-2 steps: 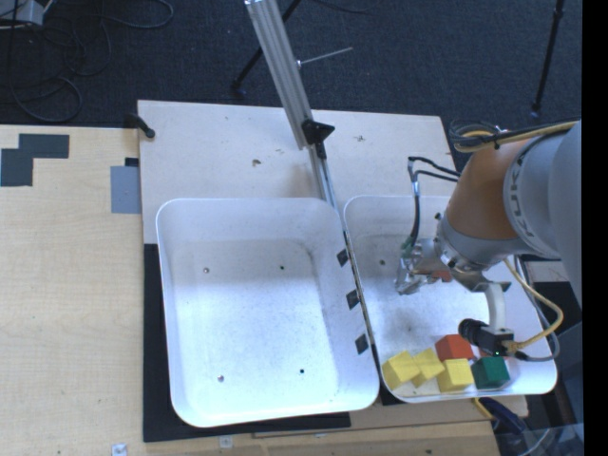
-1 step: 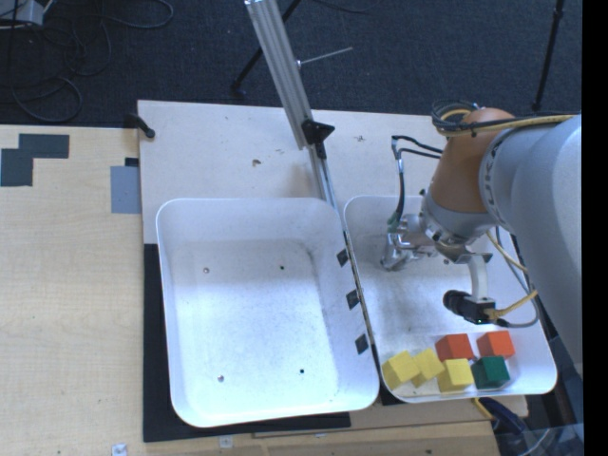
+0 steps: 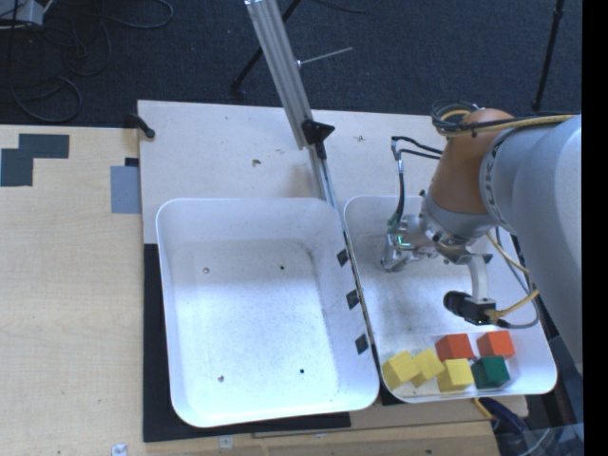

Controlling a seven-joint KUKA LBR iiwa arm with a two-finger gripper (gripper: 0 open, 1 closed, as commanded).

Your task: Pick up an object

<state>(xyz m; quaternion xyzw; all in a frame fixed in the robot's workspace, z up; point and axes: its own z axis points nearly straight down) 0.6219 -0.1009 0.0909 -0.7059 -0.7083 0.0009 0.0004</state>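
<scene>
A grey KUKA arm (image 3: 532, 188) with an orange band (image 3: 461, 174) above the wrist reaches in over the right-hand white bin (image 3: 380, 217), its gripper (image 3: 397, 255) hanging low above the bin's bare upper floor. Whether the gripper is released or clenched cannot be told from this angle, and no object is visible in it. The blocks lie well apart from the gripper, clustered toward the camera at the bin's near edge: two yellow blocks (image 3: 403, 367) (image 3: 427, 361) touching, a third yellow block (image 3: 457, 375) just beyond them, an orange block (image 3: 455, 347) behind it, a second orange block (image 3: 496, 344) and a green block (image 3: 491, 372) farthest out. On the gripper's other side sits the left-hand white bin (image 3: 190, 226), separated by a dark clipped divider (image 3: 351, 297). A slanting aluminium post (image 3: 283, 74) rises from the bench (image 3: 209, 150) behind the gripper.
</scene>
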